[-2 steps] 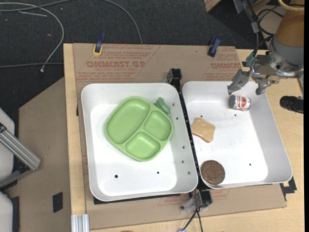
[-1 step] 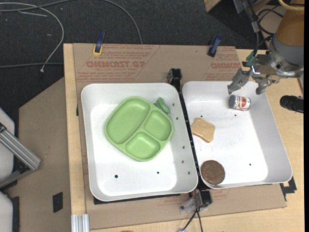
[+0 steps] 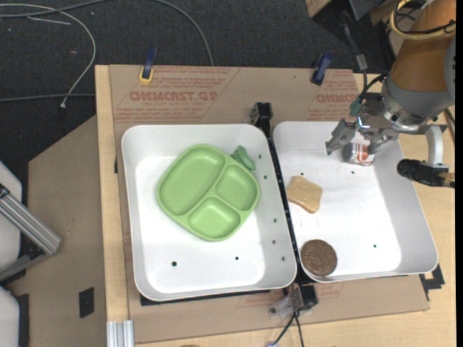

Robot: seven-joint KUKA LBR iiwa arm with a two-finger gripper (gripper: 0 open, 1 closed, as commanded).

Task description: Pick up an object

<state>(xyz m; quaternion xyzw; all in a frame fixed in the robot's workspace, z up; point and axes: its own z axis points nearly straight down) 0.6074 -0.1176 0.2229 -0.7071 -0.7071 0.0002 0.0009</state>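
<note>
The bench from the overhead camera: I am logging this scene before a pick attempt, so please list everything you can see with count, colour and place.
bins: two, white, side by side on the bench
plate: one, green, three compartments, in the left bin
small green piece: one, at the plate's upper right edge; too small to identify
bread slice: one, tan, in the right bin near its left wall
round patty: one, brown, at the right bin's lower left corner
small can: one, red and white, in the right bin's upper part, under the gripper
clamps: two, blue, on the board's far edge
cables: grey, on the dark floor
arm: one, grey with orange band, from the right
gripper: one, over the can
</note>
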